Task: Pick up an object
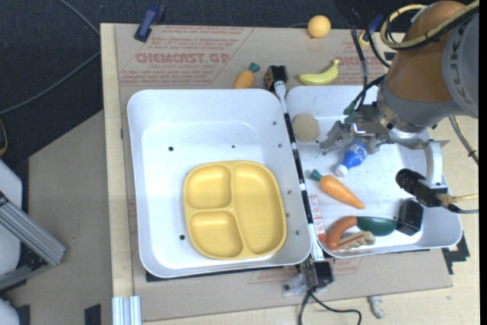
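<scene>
Claw (346, 142) sits low in the right bin (449, 236), directly over the blue-and-white bottle (352, 158); can't tell how it's set or if anything's gripped. Bottle lies on the bin floor, apart from the carrot (340, 192), so it reads as the easy isolated target. Yellow tray (233, 208) fills the left bin (152, 125).
</scene>
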### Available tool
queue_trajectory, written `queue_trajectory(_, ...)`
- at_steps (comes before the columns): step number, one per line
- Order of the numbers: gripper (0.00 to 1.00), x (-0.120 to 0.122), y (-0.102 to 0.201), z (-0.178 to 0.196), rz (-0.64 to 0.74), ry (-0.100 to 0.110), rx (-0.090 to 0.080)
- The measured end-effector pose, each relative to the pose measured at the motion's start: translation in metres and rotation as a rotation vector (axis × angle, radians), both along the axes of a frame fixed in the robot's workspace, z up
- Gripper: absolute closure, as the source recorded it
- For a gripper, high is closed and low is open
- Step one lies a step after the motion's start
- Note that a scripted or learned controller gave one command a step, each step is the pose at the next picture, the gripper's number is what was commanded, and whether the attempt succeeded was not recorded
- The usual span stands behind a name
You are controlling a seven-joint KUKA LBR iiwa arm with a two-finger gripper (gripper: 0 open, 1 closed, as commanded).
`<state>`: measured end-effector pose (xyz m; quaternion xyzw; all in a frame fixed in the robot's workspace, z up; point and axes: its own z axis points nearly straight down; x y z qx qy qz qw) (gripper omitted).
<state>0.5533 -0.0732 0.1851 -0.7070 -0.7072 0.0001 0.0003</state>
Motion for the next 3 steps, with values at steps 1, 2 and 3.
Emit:
queue_trajectory(1,0.00,-0.022,-0.018,-0.101,-0.001,0.000,-0.001)
queue_trajectory(2,0.00,-0.050,-0.022,-0.101,-0.001,0.002,0.001)
queue_trajectory(3,0.00,-0.028,-0.024,-0.101,0.000,-0.002,-0.001)
